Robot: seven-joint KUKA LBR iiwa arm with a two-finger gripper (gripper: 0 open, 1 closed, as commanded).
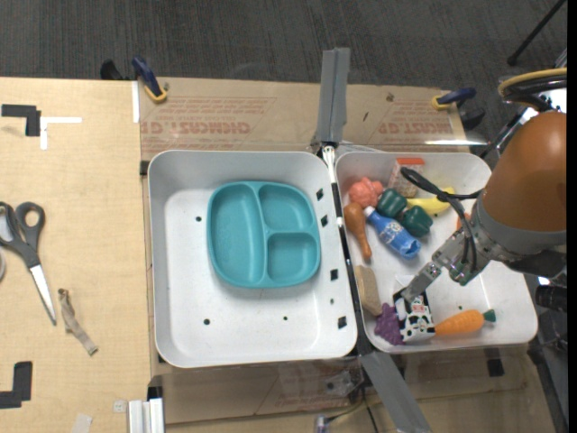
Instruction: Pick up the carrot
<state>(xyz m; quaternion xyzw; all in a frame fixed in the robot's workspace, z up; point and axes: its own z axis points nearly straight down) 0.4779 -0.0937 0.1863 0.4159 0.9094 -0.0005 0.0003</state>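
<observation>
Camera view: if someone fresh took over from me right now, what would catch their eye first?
Likely the teal divided plate, alone in the left bin. Next, the grey arm's orange band looming over the right bin, which is crowded with toys. The gripper reaches down toward that bin's near side, where the carrot lies beside a black-and-white cow toy and purple grapes.
</observation>
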